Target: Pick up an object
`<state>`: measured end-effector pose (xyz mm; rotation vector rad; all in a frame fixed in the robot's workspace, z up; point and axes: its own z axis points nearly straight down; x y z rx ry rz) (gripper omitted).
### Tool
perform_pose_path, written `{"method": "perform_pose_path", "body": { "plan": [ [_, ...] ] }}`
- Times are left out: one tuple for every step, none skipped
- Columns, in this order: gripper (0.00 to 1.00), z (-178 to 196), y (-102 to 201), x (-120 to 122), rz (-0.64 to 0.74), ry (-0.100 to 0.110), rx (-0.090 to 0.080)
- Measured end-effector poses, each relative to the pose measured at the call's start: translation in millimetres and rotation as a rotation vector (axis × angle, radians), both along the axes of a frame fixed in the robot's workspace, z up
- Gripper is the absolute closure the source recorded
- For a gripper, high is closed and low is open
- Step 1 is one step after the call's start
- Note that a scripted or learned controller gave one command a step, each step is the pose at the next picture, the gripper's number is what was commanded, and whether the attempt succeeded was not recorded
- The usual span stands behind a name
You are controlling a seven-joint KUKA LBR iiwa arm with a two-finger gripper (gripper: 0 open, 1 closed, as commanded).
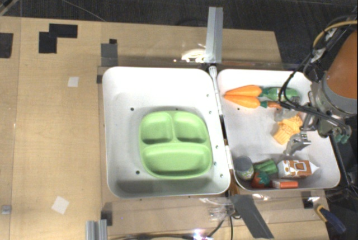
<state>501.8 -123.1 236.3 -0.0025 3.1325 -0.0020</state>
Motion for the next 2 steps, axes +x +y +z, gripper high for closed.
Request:
{"method": "perform_pose_path", "body": {
  "plan": [
    [0.0,-98,-15,16,0.097,0.009,0.002],
    [0.0,-145,-33,-3,0.126,-0.01,-0.003]
  ]
}}
